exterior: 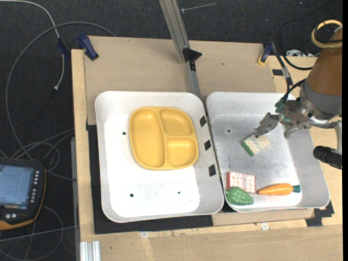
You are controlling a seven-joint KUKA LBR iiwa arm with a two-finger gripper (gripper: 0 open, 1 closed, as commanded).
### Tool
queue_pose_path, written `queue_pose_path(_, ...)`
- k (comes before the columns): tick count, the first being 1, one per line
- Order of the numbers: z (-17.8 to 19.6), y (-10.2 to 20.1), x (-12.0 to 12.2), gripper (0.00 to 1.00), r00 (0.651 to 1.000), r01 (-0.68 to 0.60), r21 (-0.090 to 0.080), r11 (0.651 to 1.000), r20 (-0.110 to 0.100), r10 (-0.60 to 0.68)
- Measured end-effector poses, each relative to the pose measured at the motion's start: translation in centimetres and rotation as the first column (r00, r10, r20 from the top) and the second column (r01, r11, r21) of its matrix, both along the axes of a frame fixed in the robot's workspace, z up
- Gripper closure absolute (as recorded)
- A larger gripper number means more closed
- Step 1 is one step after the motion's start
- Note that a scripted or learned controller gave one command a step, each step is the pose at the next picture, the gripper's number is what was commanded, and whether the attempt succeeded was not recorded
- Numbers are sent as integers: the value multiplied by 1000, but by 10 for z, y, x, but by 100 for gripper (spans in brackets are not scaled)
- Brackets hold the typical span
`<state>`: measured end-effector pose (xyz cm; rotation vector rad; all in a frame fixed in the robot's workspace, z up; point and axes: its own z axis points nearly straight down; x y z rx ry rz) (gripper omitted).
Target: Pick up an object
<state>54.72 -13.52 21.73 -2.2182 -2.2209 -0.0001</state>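
My gripper (277,128) hangs over the upper right part of the right bin (304,162), open, its two dark fingers spread apart. A small checkered pad with a green edge (257,144) lies tilted on the bin floor just below and left of the left fingertip (264,128); whether they touch I cannot tell. Nothing sits between the fingers. Along the bin's front edge rest an orange carrot (277,189), a green leafy toy (240,197) and a red-and-white patterned box (241,181).
The left bin (114,162) holds a yellow divided plate (163,137). A metal pole (182,42) slants down to the gap between the bins. A black arm part (328,156) juts over the right bin's right rim. A tablet (16,189) lies off the bench at left.
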Motion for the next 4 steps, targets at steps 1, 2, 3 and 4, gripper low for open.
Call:
queue_pose_path(1,0,0,0,0,1000,0,0,1000,1,0)
queue_pose_path(2,-61,-2,5,0,1000,1,1,1000,-6,-1)
queue_pose_path(3,-115,6,-4,0,1000,1,1,1000,-6,-1)
queue_pose_path(4,-126,7,-5,0,1000,1,0,1000,-3,-1)
